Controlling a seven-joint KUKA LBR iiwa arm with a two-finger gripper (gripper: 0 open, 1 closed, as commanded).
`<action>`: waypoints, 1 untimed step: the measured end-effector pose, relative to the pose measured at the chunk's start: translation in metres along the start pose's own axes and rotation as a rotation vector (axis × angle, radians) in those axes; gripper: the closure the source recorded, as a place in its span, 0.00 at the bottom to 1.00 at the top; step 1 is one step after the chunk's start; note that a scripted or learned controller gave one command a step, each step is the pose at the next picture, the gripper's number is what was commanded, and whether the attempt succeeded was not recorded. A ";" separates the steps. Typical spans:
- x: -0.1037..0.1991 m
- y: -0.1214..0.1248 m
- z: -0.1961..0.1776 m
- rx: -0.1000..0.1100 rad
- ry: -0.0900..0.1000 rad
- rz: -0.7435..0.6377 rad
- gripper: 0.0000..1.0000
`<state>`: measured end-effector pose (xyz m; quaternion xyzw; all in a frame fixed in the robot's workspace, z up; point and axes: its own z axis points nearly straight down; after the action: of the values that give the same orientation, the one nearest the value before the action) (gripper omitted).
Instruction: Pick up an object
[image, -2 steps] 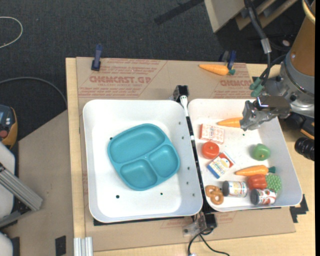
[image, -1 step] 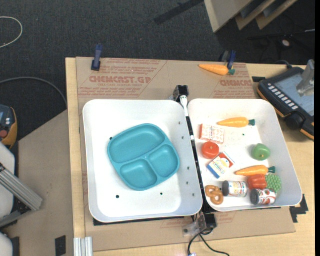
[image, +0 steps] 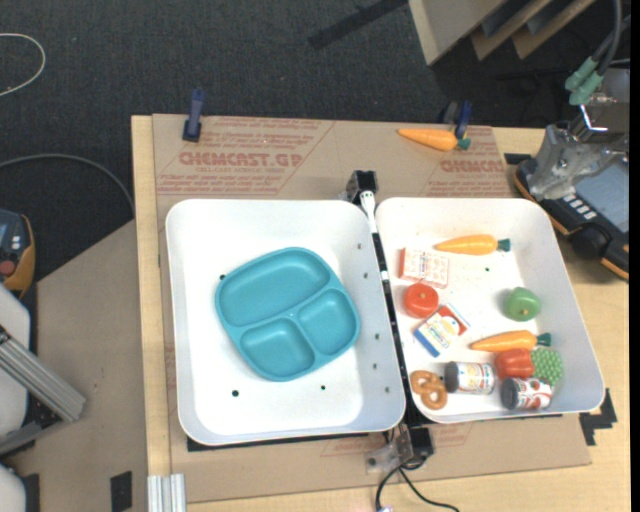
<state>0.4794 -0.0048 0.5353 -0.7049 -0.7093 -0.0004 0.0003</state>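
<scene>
Turquoise three-compartment plastic tray (image: 288, 313) occupies the left white bin (image: 190, 300). Candidate pickings cluster in the right white bin (image: 560, 260): orange toy carrot (image: 466, 243), red tomato (image: 421, 298), green apple (image: 521, 303). Gripper state: cannot tell.

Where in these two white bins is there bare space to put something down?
Left bin: bare white floor all round the teal divided plate, widest along its near and left edges. Right bin: a bare strip between the carrot and green apple. Its near corner is crowded with the pretzel, bottle and can.
</scene>
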 end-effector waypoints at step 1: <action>0.000 0.000 0.087 0.010 -0.001 0.007 1.00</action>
<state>0.4795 -0.0043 0.4480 -0.7075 -0.7067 0.0036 0.0034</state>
